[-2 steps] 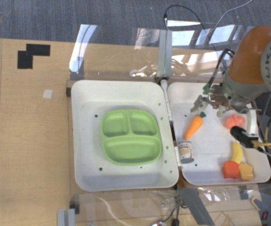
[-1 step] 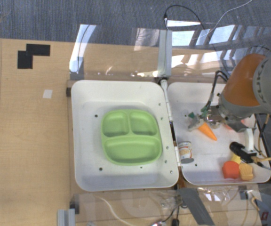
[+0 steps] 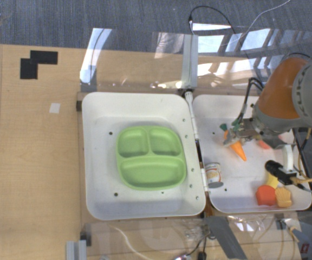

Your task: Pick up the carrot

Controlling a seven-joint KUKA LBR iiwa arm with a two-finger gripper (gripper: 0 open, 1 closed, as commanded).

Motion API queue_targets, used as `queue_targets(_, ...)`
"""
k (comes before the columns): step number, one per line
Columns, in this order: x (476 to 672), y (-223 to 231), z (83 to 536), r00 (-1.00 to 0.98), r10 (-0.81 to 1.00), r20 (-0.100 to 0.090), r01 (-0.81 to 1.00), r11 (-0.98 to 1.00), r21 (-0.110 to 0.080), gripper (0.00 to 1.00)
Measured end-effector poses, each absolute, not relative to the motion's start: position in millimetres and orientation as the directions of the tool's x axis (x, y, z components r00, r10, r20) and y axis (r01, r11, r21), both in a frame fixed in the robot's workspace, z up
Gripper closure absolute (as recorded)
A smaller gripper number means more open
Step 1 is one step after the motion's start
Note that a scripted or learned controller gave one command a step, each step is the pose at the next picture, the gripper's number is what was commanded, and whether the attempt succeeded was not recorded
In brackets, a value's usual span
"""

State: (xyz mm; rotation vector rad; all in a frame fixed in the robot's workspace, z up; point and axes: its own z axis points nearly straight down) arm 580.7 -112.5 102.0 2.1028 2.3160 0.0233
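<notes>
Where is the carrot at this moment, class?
In the camera view, the carrot is in the right bin, just below the claw, up and to the right of the small can.

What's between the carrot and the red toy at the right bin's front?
Nothing: in the camera view, bare white floor of the right bin runs from the carrot to the red toy.

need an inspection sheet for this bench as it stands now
surface: wooden bench bearing left bin and right bin, side by side
job's things: carrot lying in right bin, right at gripper
clutter: green divided plate in left bin; small can, red block, yellow piece in right bin
grippers: gripper low over carrot's thick end; hold cannot be told
cables: black cable looping behind the bins
surroundings: grey carpet; black marks on bench
</notes>
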Motion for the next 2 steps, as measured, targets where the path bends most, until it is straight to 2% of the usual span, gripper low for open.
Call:
queue_targets(1, 616.1, -47.9, 228.7, -0.395, 0.919, -0.003, 0.919, 0.395, 0.008, 1.00)
queue_targets(2, 618.3, -46.2, 188.0, -0.484, 0.875, -0.002, 0.875, 0.484, 0.005, 1.00)
